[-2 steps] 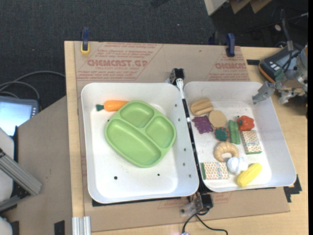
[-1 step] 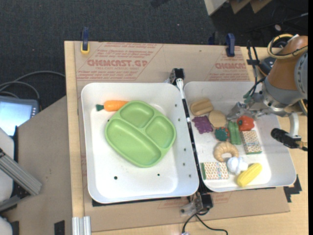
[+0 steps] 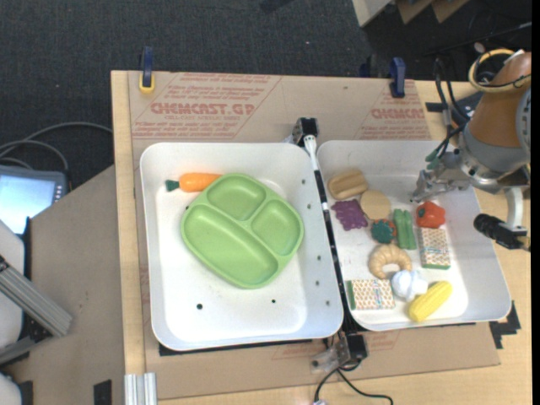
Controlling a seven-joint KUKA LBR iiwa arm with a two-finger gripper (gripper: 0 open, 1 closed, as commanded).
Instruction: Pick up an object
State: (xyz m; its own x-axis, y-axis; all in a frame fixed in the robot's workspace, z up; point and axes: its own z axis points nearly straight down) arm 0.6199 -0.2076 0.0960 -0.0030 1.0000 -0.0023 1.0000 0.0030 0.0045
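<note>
My gripper (image 3: pixel 424 187) hangs low over the back of the right bin (image 3: pixel 485 306), at the end of the grey arm with its orange band (image 3: pixel 498 121). Just in front of it and below lies a red tomato (image 3: pixel 430 215); I cannot tell whether they touch. Around the tomato lie a green bar (image 3: pixel 405 229), a patterned cracker box (image 3: pixel 434 247), a tan round piece (image 3: pixel 376 204), a bread loaf (image 3: pixel 348 183) and purple grapes (image 3: pixel 350 215). Nearer the front are a croissant (image 3: pixel 390 260), a white piece (image 3: pixel 403 283), a corn cob (image 3: pixel 429 300) and a small packet (image 3: pixel 372 294).
The left bin (image 3: pixel 164 310) holds a green divided plate (image 3: pixel 242 229) and a carrot (image 3: pixel 196 181) by its back left corner. A black clamp (image 3: pixel 305 129) sits where the two bins meet at the back. Blue clips (image 3: pixel 396 76) hold the cardboard base.
</note>
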